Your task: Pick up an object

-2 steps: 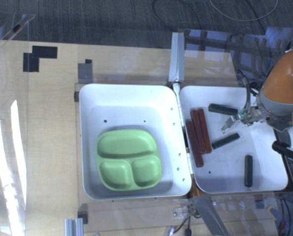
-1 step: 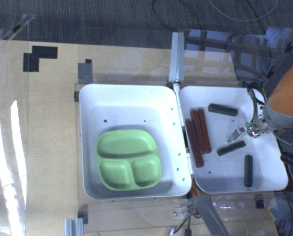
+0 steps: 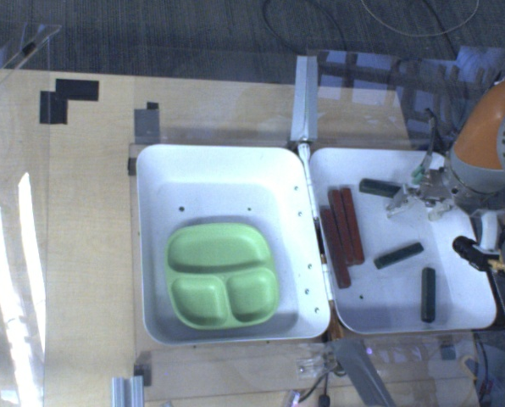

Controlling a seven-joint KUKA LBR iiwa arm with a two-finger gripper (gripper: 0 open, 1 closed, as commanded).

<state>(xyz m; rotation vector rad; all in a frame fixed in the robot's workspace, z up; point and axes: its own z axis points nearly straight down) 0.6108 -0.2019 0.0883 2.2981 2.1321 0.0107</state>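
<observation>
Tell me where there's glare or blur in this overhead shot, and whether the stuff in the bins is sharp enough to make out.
Camera view: bright streaks of glare run down the bench's left side; the green tray in the left bin and the dark sticks in the right bin read clearly, with soft shadows; the gripper looks slightly smeared, its small parts hard to resolve.

divided tray (image 3: 223,271) in left bin (image 3: 155,227), rods (image 3: 341,234) and three sticks (image 3: 398,255) in right bin (image 3: 481,316)
</observation>
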